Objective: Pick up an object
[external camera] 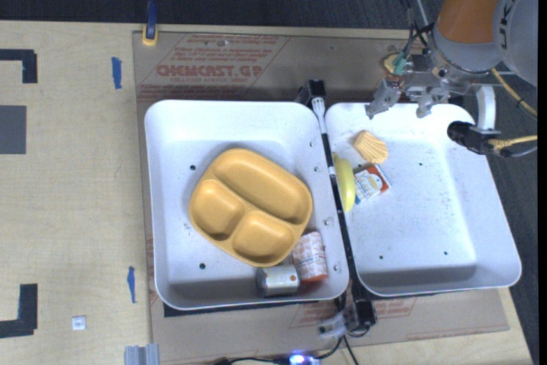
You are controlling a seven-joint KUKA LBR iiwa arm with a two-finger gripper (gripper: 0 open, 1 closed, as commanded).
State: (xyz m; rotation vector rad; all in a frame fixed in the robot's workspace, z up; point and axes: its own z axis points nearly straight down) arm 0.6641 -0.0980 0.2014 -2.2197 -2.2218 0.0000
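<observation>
Wooden counter (68,184), two white bins. End effector (403,101) hangs over right bin (444,209) far edge, fingers apart, empty. Nearest object: ridged chip (370,147), just inward toward the left edge.

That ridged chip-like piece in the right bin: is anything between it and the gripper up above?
Nothing visible. The gripper hangs at the right bin's far edge, with bare white floor between it and the ridged chip. The banana and small packet lie on the chip's nearer side.

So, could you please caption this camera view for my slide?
Gripper hovers over right bin; yellow tray fills left bin.
</observation>
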